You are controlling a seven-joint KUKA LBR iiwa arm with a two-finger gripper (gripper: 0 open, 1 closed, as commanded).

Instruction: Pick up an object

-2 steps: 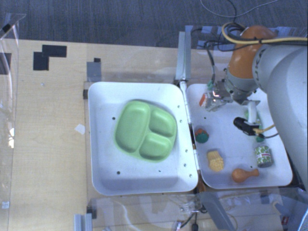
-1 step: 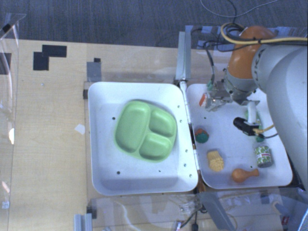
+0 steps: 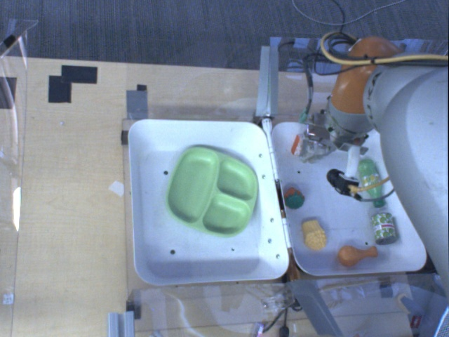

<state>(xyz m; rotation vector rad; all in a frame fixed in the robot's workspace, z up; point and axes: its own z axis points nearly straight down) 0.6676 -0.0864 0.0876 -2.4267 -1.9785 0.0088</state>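
Currently the grey arm (image 3: 414, 135) is reaching in from the right across the far half of the right bin (image 3: 330, 213), its bulky body covering that bin's right edge. The orange band (image 3: 354, 90) is sitting above the wrist, and the wrist is pointing down and leftward toward the bin's far left corner. The gripper (image 3: 317, 144) is hanging low over the bin floor there, just beside a small orange-and-white piece (image 3: 296, 144) that is lying at its left. Whether the gripper is open or closed cannot be told from this slant, and nothing is showing as held. The other loose objects are lying in the same bin: a green bottle (image 3: 368, 175) close under the wrist, a green can (image 3: 384, 227) nearer the front right, an orange drumstick-shaped toy (image 3: 356, 255) by the front rim, a yellow lump (image 3: 315, 234) to its left, and a round green-and-red piece (image 3: 293, 199) near the left wall. In the left bin (image 3: 151, 188), well apart from the gripper, a green divided plate (image 3: 212, 190) is resting at a slight turn in the middle.
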